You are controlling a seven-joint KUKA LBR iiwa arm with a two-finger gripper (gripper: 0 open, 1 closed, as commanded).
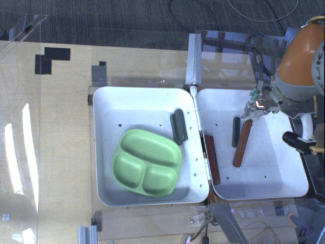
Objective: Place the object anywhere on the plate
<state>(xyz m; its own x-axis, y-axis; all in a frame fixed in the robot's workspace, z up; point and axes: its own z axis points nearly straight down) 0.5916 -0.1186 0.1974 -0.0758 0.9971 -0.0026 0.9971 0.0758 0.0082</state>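
Observation:
A green plate [147,161] with three compartments lies in the left bin [132,105], toward its front. A dark grey block [178,126] rests on the bin floor just past the plate's right rim, close to the bin's right wall. In the right bin [274,179] a reddish-brown stick [242,144] lies at a slant, with a thin dark grey stick [236,131] beside it on the left. My gripper [255,108] hangs over the back of the right bin, right at the brown stick's upper end. Nothing shows clearly held in it.
A dark red bar [212,159] lies along the right bin's left wall. The arm's orange band [299,55] and grey wrist overhang the right bin's back right corner. A metal divider post [193,60] stands between the bins at the back.

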